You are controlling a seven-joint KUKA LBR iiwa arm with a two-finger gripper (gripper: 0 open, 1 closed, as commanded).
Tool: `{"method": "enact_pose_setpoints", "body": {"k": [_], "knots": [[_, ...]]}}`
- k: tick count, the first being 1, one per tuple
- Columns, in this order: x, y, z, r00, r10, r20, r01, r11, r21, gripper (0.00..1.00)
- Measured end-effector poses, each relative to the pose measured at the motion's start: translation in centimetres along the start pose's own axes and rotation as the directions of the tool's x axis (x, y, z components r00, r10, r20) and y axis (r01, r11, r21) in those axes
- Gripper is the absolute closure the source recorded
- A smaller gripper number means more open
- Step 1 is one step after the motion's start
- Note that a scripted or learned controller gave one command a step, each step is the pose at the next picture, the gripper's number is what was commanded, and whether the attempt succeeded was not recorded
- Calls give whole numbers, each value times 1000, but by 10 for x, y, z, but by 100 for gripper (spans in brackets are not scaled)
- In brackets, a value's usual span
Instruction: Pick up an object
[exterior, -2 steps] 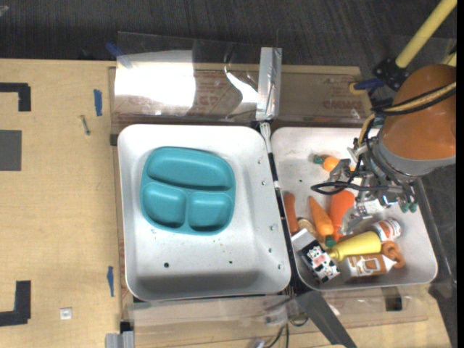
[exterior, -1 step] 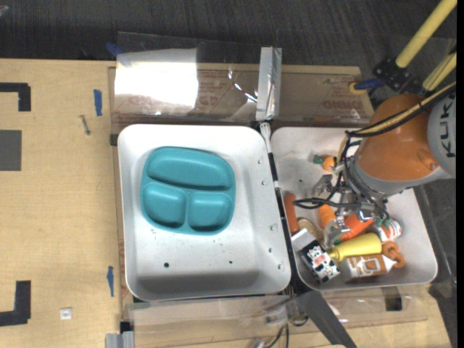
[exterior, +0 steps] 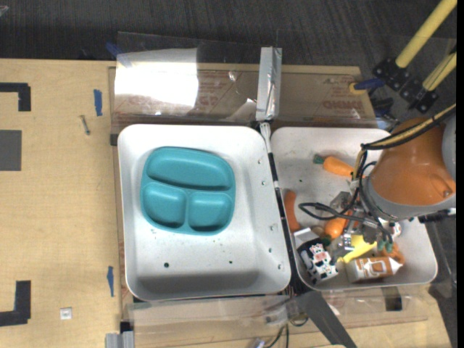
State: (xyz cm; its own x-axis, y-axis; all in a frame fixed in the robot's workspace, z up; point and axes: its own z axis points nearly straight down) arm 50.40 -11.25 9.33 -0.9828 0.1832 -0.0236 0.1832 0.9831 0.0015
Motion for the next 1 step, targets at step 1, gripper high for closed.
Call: {"method": "enact_pose_setpoints", "body": {"k": [1], "knots": [[-1, 1, -10, 1000, -3, 2, 3, 1000, -1, 100]]}}
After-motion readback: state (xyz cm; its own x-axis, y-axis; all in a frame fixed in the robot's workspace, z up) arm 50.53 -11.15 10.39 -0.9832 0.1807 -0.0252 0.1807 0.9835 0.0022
